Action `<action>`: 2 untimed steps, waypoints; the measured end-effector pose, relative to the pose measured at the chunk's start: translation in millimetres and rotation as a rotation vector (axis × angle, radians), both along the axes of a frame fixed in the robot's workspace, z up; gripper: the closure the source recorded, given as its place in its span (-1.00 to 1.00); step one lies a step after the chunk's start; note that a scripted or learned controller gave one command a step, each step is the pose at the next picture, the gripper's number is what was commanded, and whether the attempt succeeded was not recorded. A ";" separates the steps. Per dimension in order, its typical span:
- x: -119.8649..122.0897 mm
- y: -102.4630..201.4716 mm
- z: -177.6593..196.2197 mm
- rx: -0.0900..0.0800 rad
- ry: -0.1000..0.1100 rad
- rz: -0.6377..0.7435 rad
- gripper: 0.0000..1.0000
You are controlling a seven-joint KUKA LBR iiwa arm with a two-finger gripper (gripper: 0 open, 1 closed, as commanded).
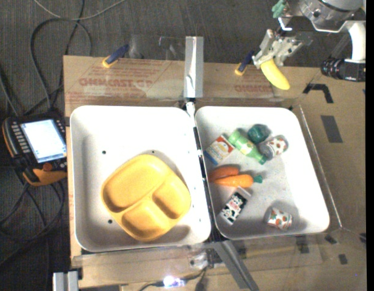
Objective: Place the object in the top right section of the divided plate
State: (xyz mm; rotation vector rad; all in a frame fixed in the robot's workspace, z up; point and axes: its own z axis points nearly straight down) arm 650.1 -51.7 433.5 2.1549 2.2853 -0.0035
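A yellow toy banana (276, 76) hangs in the air above the back edge of the right bin (311, 162), and my gripper (270, 57) is shut on its upper end. The yellow divided plate (147, 197) lies in the left bin (83, 162), far to the lower left of the gripper. It has three sections, and nothing lies in any of them. The arm comes in from the top right corner.
The right bin holds a carrot (230, 176), a green bottle (246, 145), a teal piece (258, 132), two small cans (274, 145) (279, 219), a red-blue carton (218, 149) and a black-white carton (233, 208). A teach pendant (38, 139) lies left of the bench.
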 end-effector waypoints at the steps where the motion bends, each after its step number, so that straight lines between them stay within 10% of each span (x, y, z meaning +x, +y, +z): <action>1: -2.1 9.4 0.0 -0.001 0.001 -0.029 1.00; 2: 18.7 61.3 0.4 0.000 -0.001 0.560 1.00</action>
